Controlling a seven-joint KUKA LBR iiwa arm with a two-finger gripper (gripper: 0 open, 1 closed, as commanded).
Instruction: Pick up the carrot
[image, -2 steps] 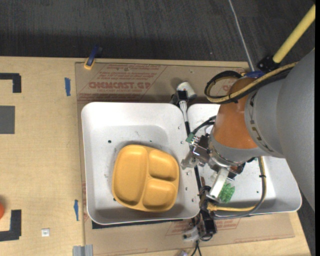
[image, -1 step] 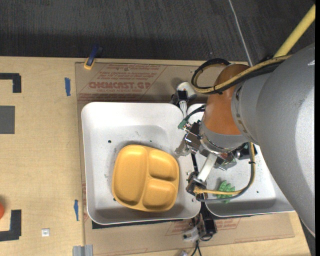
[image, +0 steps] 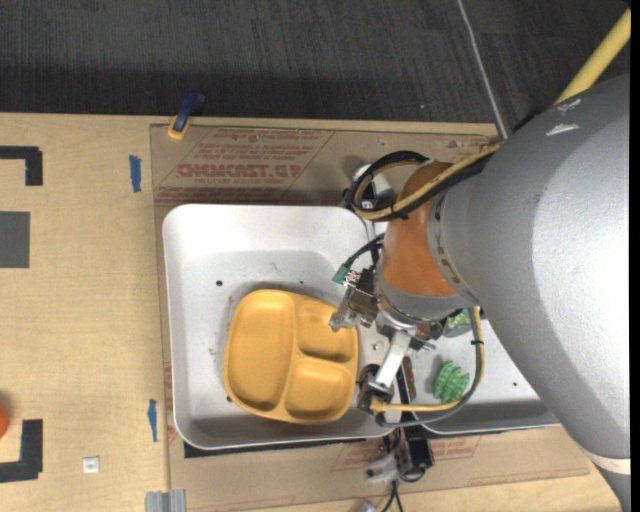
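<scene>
My gripper (image: 347, 312) hangs low over the divide between the two bins, right at the right rim of a yellow three-compartment plate (image: 285, 355). That plate lies in the left bin (image: 200, 250), toward its front right. The grey arm and its orange band (image: 415, 250) cover most of the right bin (image: 500, 400). A small green ridged item (image: 450, 380) lies in the right bin just right of the wrist.
The bins stand on a cardboard sheet (image: 240, 165) on the bench. A blue and yellow clip (image: 184, 113) sits at the sheet's back left corner. Bare white floor shows in the back and left of the left bin.
</scene>
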